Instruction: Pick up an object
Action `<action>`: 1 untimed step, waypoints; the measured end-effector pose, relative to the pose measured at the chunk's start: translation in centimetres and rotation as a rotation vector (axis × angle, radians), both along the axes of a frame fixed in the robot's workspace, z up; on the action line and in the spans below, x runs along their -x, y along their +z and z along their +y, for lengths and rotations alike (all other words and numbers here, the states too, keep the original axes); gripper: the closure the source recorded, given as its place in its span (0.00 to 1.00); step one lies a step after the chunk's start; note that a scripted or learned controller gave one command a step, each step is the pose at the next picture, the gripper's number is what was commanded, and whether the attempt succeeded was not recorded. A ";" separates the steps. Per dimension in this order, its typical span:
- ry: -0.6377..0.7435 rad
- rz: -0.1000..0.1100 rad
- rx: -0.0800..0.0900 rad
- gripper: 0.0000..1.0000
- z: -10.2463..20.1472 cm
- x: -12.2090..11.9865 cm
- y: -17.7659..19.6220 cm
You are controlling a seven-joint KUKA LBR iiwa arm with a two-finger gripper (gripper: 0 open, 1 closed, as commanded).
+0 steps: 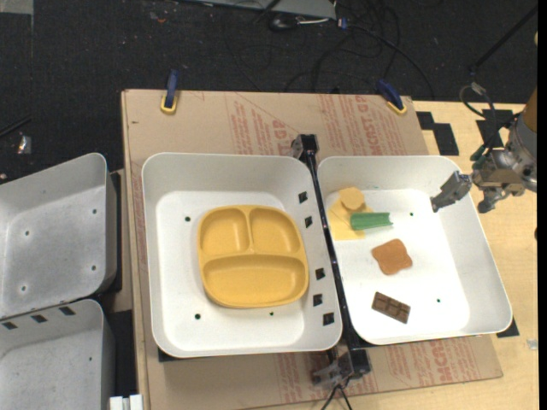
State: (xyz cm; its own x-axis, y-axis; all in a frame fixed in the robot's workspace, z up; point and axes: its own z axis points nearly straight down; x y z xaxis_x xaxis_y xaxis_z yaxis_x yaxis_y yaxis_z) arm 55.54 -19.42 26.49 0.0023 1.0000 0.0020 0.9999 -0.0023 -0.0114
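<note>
The right bin (461, 310) holds a pale yellow block with a round yellow piece on it (347, 213). A green stick (371, 221) lies against that block. A brown toast-like slice (391, 256) sits mid-bin, and a dark chocolate bar (391, 307) lies nearer the front. In the left bin (162, 229) rests a yellow divided plate (253, 256). My gripper (468, 196) hangs over the right bin's far right rim. It is open, nothing sits between its fingers, and it is well to the right of all the objects.
Both bins stand on a cardboard sheet (222, 118) clamped at the back by two clips (170, 99). A black divider with tabs (323, 246) runs between the bins. Spare white trays (51, 229) lie off to the left. Cables cross the dark floor behind.
</note>
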 end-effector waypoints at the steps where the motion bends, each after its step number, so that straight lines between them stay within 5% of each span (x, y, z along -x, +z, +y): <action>1: 0.003 -0.011 0.003 0.00 0.0 -0.2 0.6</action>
State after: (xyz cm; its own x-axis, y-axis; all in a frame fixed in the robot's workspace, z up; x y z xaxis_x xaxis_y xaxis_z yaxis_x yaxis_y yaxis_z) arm 55.77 -19.38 27.13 -0.0007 1.0000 -0.0009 1.0000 0.0007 0.0000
